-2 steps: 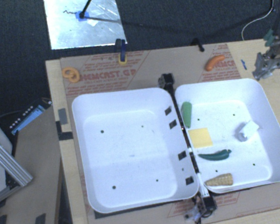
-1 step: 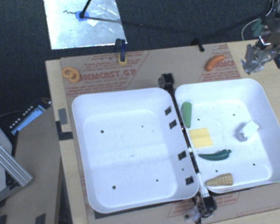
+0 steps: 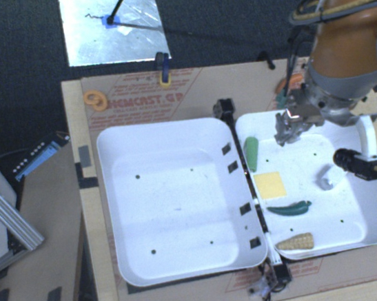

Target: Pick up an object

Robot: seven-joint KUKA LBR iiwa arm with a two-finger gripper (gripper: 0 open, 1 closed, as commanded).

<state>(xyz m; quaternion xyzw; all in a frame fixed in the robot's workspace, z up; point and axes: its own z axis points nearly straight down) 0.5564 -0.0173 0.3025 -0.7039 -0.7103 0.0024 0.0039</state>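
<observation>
Right bin [image 3: 366, 226] lying beside left bin [image 3: 175, 204], holding pepper [image 3: 252, 152], square [image 3: 270, 185], pod [image 3: 291, 208], cone [image 3: 295, 242].

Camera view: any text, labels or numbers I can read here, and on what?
Red print on the brown board above the left bin: too blurred to read reliably.
More red print on the board's lower edge: too small to read.
No legible text elsewhere.

Dark carpet [image 3: 9, 60], tan bench [image 3: 45, 222]
</observation>
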